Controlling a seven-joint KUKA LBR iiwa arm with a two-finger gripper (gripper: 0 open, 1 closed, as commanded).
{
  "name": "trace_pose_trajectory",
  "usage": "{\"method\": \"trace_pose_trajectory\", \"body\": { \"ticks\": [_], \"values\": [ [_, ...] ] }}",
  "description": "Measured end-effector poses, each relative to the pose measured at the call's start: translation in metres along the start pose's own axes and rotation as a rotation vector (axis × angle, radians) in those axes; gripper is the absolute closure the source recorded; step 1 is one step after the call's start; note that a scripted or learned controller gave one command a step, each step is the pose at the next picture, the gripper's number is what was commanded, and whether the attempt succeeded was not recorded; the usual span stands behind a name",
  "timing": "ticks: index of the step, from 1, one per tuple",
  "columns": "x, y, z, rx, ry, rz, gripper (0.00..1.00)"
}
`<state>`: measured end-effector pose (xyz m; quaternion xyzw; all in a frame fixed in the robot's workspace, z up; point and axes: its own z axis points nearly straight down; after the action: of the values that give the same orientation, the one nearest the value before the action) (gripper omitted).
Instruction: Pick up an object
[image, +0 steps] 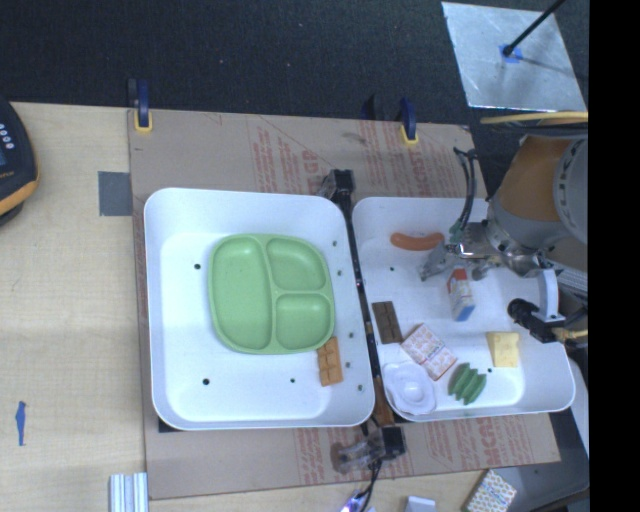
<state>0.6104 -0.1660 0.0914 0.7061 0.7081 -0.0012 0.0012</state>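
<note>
Pincer (462, 262) over half-hidden carton (461, 296)

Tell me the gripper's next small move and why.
Probably lower straight down. The gripper hangs over the small carton in the right bin, and nothing shows between its fingers; the hot dog lies apart to its left.
</note>
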Motion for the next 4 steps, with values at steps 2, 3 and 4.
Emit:
{"method": "trace_pose_trajectory", "body": {
  "ticks": [2,3,4],
  "values": [
    [-0.027,-0.059,-0.002,0.008,0.004,-0.001,0.00],
    [-0.046,0.031,-0.002,-0.006,0.000,-0.004,0.00],
    [0.031,-0.027,-0.008,0.009,0.007,-0.007,0.00]
  ]
}}
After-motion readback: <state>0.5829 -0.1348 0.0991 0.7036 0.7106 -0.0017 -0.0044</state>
